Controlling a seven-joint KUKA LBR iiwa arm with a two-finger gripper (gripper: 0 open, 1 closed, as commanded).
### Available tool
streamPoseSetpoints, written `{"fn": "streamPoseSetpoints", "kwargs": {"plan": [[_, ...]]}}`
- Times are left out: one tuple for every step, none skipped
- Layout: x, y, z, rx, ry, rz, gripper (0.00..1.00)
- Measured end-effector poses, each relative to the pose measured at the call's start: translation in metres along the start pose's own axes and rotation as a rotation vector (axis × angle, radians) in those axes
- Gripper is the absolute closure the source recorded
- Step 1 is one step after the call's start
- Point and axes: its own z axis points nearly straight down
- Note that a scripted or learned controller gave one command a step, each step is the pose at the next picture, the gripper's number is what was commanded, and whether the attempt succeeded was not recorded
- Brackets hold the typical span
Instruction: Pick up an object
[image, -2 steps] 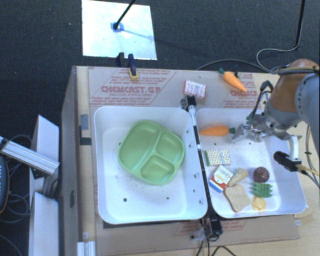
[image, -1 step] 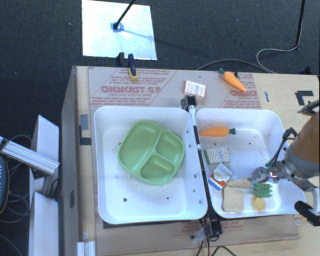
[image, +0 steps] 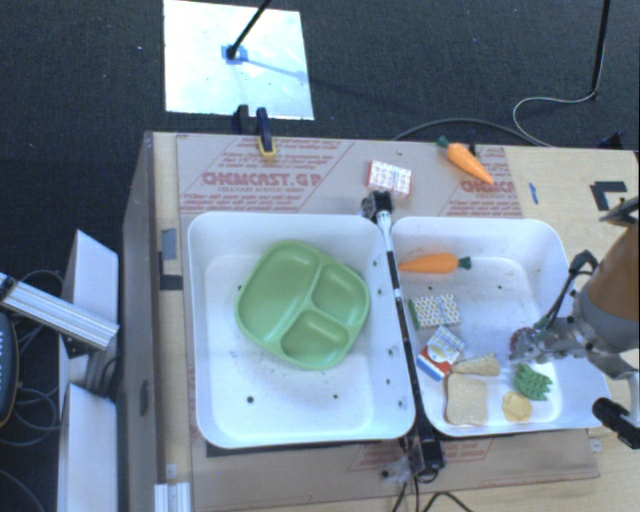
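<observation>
So we had the two bins side by side on the bench, and the left bin (image: 215, 330) just held a green plate (image: 303, 304) with compartments, sitting a bit tilted toward the middle. All the small stuff was in the right bin (image: 540, 240): a carrot (image: 433, 264) near the back, a patterned card (image: 437, 310) below it, then a red-and-blue packet (image: 438, 354), a toast slice (image: 466, 397), a smaller bread bit (image: 478, 366), a yellowish chip (image: 517, 406) and a green leafy toy (image: 533, 381) along the front. The gripper (image: 527, 345) was down in that bin, just above the leafy toy and right of the bread bit; we honestly couldn't tell its state from this angle. A second carrot (image: 468, 160) and a small box (image: 390, 178) lay on the bench behind the bins.
</observation>
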Motion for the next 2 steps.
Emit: {"fn": "streamPoseSetpoints", "kwargs": {"plan": [[0.037, 0.006, -0.104, -0.001, 0.000, -0.002, 1.00], [0.126, -0.003, -0.138, 0.001, 0.002, -0.003, 1.00]]}}
